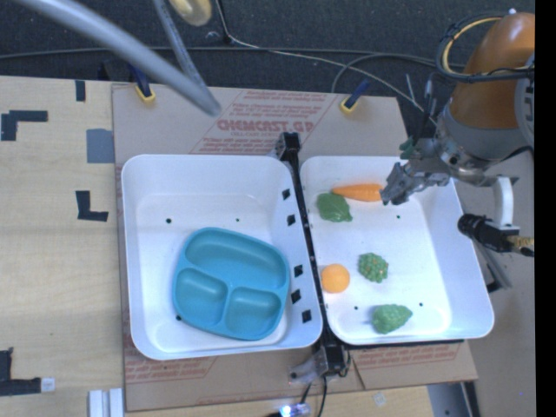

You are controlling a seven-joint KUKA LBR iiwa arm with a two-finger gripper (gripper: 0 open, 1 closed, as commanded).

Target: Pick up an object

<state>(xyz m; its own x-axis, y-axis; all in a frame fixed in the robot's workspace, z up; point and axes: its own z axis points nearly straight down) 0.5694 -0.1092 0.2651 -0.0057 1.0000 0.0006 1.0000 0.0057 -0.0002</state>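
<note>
In the right bin [452, 259] lie an orange carrot [357, 193], a green leafy piece [334, 208], a green broccoli floret [373, 267], an orange ball [334, 278] and another green vegetable [390, 318]. My gripper [396, 189] hangs low over the bin's far right part, just right of the carrot's tip. Its dark fingers point down and left toward the carrot. Nothing shows between them.
The left bin [148, 233] holds a blue divided tray [230, 283]. A black divider with clips [300, 233] runs between the bins. Cables cross the bench behind the bins. Free floor lies in the middle of the right bin.
</note>
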